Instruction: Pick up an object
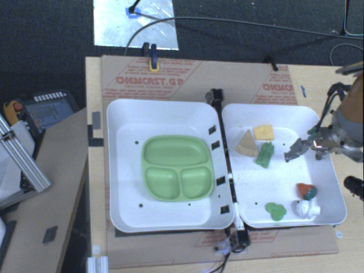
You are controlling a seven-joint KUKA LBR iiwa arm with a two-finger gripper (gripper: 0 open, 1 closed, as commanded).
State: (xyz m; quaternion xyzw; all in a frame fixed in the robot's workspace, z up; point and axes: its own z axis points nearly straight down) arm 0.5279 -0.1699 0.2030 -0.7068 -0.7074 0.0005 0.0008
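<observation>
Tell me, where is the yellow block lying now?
The yellow block lies in the right bin, near its far edge, just beside the tan wedge and above the green piece.

Arm from right, claw lowered

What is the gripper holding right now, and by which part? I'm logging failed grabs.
Nothing. The gripper hangs over the right bin with no object between its fingers.

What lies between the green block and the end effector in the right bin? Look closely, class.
In the camera view, only bare white bin floor lies between the green block and the end effector; nothing else sits in that stretch.
</observation>
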